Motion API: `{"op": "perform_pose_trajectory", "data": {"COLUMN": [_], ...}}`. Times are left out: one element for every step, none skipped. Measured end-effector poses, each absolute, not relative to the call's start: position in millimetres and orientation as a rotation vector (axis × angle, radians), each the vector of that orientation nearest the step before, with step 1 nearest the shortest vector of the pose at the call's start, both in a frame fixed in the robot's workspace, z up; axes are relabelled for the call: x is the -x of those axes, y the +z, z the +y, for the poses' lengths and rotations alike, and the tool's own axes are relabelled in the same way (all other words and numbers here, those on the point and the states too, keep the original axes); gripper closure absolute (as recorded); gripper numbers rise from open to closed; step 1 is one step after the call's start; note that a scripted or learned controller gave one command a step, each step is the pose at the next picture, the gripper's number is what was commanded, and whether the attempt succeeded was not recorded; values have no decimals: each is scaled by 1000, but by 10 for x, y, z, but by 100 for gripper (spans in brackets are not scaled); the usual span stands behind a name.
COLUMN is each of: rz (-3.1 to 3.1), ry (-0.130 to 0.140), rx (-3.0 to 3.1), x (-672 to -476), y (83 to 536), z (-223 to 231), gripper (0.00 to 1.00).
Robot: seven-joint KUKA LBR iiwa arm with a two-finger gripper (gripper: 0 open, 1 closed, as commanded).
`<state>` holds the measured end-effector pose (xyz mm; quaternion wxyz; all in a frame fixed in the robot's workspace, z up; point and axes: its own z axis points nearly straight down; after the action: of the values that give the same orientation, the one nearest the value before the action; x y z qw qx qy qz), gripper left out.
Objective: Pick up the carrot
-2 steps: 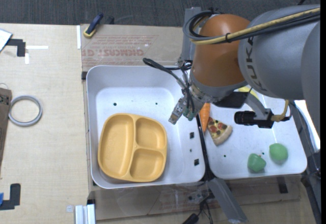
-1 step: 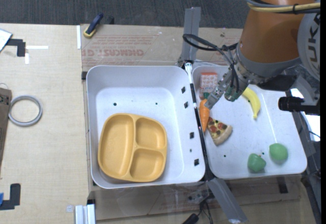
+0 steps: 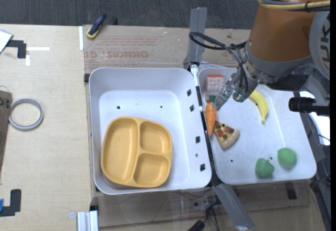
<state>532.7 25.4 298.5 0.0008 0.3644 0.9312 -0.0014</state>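
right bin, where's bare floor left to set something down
Right bin: a bare patch between the banana, pizza slice and the two green pieces. The left edge is crowded: carrot, pizza slice and gripper.

We see our grey arm with its orange band (image 3: 286,17) reaching in from the right, the wrist tilted down and to the left. Our two-finger gripper (image 3: 231,93) hangs low, its fingers set slightly apart, nothing between them.
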Motion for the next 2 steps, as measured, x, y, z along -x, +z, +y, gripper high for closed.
{"op": "perform_pose_trajectory", "data": {"rz": [2868,2882], "ry": [-3,-2], "rx": [-1281,-1249], "x": [-5443,-5469], "y": [3206,3646], "z": [-520,-593], "gripper": [100,100]}}
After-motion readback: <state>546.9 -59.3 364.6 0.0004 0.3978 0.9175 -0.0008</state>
